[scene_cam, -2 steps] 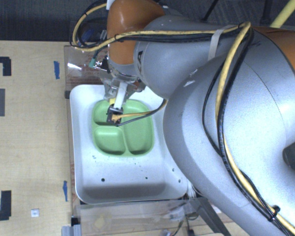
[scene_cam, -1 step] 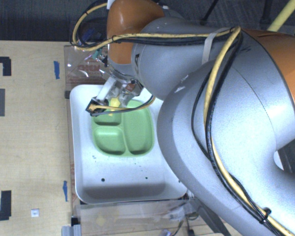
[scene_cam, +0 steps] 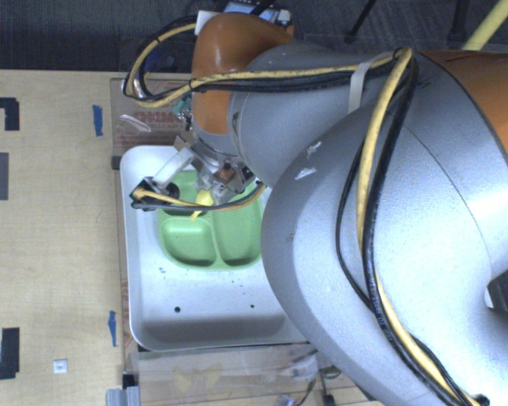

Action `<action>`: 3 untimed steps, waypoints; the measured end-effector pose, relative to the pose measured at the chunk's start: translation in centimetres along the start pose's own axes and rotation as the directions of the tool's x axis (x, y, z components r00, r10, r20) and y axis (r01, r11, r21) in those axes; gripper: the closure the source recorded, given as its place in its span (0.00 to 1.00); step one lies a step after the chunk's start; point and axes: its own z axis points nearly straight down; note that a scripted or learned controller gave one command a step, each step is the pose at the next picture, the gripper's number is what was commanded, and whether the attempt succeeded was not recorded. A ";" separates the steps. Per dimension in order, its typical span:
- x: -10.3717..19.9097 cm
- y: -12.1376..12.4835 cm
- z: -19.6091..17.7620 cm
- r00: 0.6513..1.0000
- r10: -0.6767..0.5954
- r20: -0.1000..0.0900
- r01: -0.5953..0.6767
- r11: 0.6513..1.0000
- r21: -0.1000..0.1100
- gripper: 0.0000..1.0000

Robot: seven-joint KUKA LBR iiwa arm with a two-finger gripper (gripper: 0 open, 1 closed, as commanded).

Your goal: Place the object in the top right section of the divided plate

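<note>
While tool [scene_cam: 205, 184] hovers low over divided plate [scene_cam: 212, 239], grip state cannot be told; yellow object [scene_cam: 204, 198] beneath may be dropped in wrong section.

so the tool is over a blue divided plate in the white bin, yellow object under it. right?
Not quite: the divided plate is green, not blue, as the camera view shows. The rest stands: it lies in the white bin, the tool is above its upper part, and a small yellow object shows just below the tool.
</note>
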 end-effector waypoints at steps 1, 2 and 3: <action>-4.8 0.8 5.9 1.000 0.009 -0.007 -0.009 1.000 -0.004 1.00; -1.7 0.8 6.4 0.992 0.123 -0.012 -0.123 0.992 -0.020 1.00; -4.3 -0.2 2.7 1.000 0.015 0.002 -0.015 1.000 -0.001 1.00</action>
